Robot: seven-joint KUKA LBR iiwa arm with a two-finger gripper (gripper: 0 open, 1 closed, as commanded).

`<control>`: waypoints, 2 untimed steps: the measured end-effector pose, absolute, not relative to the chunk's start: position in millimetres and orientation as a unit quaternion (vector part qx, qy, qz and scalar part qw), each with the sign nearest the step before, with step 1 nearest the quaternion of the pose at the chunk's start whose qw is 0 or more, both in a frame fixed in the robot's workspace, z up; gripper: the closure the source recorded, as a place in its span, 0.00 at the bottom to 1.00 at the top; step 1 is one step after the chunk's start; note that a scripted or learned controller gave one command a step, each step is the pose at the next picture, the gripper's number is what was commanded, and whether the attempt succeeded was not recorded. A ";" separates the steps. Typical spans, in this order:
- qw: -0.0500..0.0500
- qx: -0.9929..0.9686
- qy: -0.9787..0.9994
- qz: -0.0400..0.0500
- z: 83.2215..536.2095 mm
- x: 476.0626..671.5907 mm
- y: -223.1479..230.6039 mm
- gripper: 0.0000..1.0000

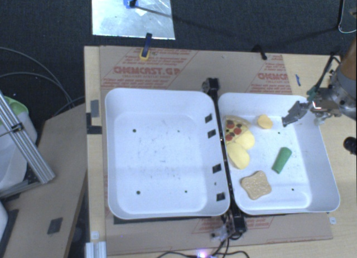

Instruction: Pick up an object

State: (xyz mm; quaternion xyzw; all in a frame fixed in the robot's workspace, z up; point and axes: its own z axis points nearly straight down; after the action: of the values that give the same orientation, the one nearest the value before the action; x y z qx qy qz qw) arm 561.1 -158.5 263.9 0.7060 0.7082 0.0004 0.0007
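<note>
Nearest the camera, in the right bin (pixel 326 187), lay the toast (pixel 256 184), flat near the front wall. Just behind it and toward the divider sat the yellow piece (pixel 238 155), and out to my side of that the green cylinder (pixel 281 160), lying alone on the bare floor with room all round it, which I judged made it the easiest thing to take. Farther back the pizza slice (pixel 235 126) rested against the divider, touching the yellow piece, so a grasp there would likely have knocked its neighbour or struck the wall. Behind and beside it the small yellow lump (pixel 265 121) sat apart, close to the back wall. My hand (pixel 292 115) hung over the back right of that bin, near the lump and well apart from the cylinder, with nothing between its fingers that I could see; whether they stood apart or together I could not tell, since they showed as one dark shape. I took it that no object had yet been lifted. The left bin (pixel 120 106) lay beside it on the tabletop (pixel 262 73), and beyond the tabletop a foil sheet (pixel 114 11) lay on the dark floor.
</note>
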 end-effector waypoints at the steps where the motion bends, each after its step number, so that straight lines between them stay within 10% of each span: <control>1: -0.006 0.704 0.710 -0.002 112.1 521.3 -90.2 0.00; 2: 0.002 0.707 0.707 0.001 132.0 550.0 -111.9 0.00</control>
State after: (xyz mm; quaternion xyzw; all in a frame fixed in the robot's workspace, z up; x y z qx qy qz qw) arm 550.0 -111.9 132.0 0.7067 0.7075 0.0012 0.0021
